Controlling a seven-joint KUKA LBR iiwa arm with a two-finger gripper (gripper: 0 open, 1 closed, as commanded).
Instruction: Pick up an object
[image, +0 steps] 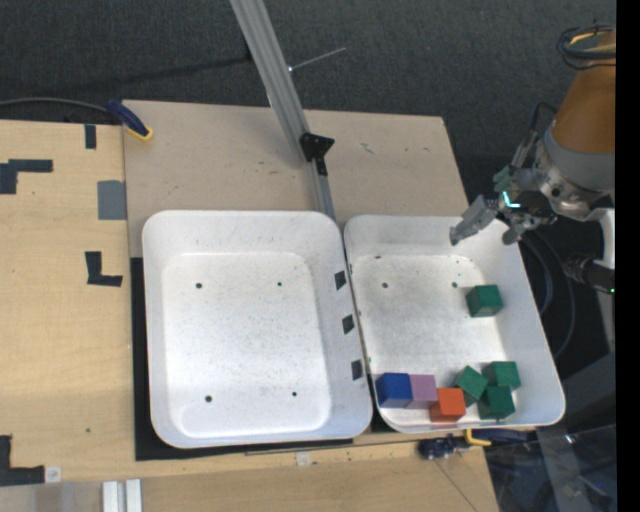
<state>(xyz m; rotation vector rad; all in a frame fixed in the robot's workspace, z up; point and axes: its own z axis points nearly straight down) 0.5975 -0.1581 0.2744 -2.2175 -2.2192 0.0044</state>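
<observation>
A: Desk (250, 150) is pale wood on dark floor; you have two white bins, left bin (160, 300) and right bin (540, 380).

B: Pincer (487, 222) hangs over the right bin's far rim, fingers spread, gripping nothing. Lone green cube (484, 300) lies near; other blocks (445, 390) cluster along the near wall.

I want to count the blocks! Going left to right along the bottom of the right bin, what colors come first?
Blue block → purple block → orange block. After those sits a bunch of green blocks, too jumbled to order.

one camera above, slanting down (both bins (345, 240)).
</observation>
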